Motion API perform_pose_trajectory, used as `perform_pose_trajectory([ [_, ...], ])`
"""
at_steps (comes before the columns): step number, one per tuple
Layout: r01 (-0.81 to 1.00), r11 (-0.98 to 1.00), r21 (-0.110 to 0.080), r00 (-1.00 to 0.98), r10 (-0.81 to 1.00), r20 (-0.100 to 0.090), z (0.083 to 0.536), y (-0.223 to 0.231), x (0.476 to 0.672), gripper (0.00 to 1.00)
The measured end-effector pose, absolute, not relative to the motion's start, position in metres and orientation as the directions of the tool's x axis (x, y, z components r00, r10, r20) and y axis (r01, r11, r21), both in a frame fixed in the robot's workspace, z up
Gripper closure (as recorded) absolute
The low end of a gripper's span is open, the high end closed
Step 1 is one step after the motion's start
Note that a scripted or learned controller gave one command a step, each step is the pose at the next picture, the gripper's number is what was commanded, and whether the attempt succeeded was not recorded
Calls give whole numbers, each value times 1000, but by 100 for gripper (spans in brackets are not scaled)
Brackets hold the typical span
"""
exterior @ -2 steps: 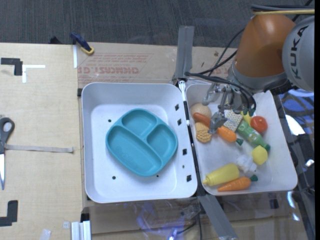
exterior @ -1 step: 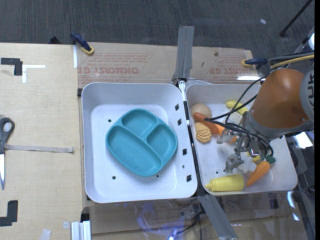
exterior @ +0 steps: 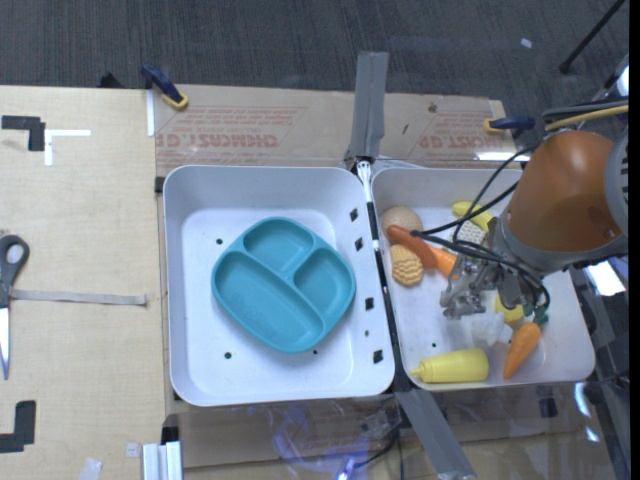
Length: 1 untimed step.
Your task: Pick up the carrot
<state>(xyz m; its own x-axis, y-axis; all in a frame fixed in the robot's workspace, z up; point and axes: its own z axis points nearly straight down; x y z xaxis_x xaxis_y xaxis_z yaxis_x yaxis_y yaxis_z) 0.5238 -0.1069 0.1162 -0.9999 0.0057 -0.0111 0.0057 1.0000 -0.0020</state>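
Note:
An orange carrot (exterior: 521, 349) with a small green top lies tilted in the right bin (exterior: 572, 366), near its front right corner. My gripper (exterior: 462, 299) hangs over the middle of that bin, to the left of the carrot and a little behind it, apart from it. The orange wrist band and a bundle of cables hide the bin's back right part. A second long orange-red piece (exterior: 424, 249) lies just behind and left of the gripper.
The right bin also holds a yellow squeeze bottle (exterior: 455, 366) at the front, a round waffle-like piece (exterior: 405, 265), a beige ball (exterior: 400, 218) and yellow pieces (exterior: 467, 211) at the back. A blue divided plate (exterior: 284, 284) sits in the left bin (exterior: 190, 368).

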Motion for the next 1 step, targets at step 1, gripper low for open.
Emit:
perform_pose_trajectory([
  [1,68,998,0,-998,68,-5,93,-94,507,100],
])
